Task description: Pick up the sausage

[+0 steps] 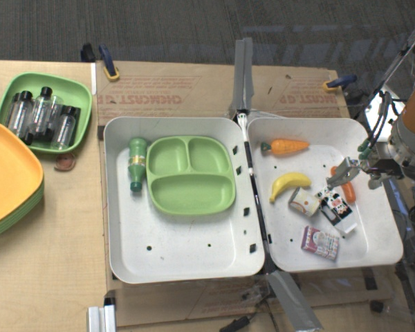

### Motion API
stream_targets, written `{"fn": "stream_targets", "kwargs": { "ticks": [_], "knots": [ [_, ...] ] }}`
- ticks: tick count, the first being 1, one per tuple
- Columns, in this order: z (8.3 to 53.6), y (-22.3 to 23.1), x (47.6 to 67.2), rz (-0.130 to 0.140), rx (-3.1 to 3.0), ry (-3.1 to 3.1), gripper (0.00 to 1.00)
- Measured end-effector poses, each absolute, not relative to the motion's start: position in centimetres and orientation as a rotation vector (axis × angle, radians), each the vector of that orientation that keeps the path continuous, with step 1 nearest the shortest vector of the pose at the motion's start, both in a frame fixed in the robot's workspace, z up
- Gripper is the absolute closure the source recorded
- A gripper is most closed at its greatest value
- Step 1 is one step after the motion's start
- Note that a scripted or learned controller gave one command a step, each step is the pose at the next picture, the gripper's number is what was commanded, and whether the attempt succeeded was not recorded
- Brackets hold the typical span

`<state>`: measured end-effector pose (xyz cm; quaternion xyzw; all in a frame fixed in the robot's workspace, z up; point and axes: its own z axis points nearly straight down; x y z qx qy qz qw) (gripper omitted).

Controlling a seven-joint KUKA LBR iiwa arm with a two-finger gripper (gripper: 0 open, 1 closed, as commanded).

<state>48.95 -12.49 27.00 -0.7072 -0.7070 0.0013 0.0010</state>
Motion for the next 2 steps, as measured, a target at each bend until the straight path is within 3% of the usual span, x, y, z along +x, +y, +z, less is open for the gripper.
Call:
{"fn": "stream_targets", "kwargs": {
  "ticks": [1,2],
  "knots": [
    [20.6,-18.7,52.6,0.005,-2.333,-2.1,0.0],
    [9.9,-19.3,55.8,0.003,-2.357,-2.074,0.0]
  ]
}}
